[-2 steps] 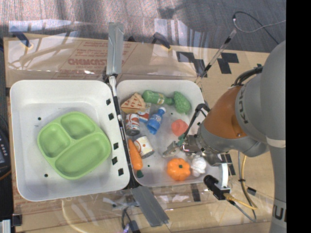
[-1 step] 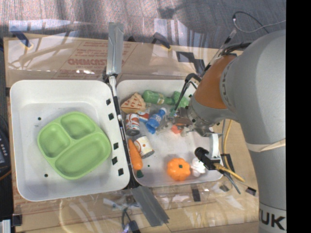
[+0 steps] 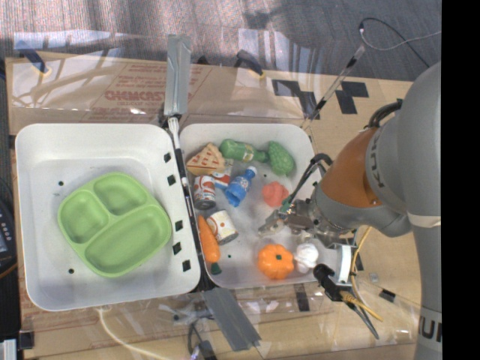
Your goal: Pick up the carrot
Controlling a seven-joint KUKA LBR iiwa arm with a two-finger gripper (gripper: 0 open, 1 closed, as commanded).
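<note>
- So far nothing is lifted: the carrot (image 3: pixel 208 240) lies against the left wall of the right bin (image 3: pixel 300 135), low in the frame.
- Hovering right of centre, well apart from it, is the gripper (image 3: pixel 279 221); whether its jaws are spread or closed cannot be told.
- Reaching, gripping and lifting all remain.
- Counted: two bins, one green tray (image 3: pixel 115 223) in the left bin (image 3: pixel 45 137), one carrot, one pumpkin (image 3: pixel 275 261).

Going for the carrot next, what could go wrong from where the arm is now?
1. The carrot lies tight against the right bin's left wall, so a finger may strike the wall instead of getting around it.
2. A small can touches the carrot and could be grabbed or knocked instead.
3. The gripper sits across the bin; the pumpkin and red piece flank its path.
</note>
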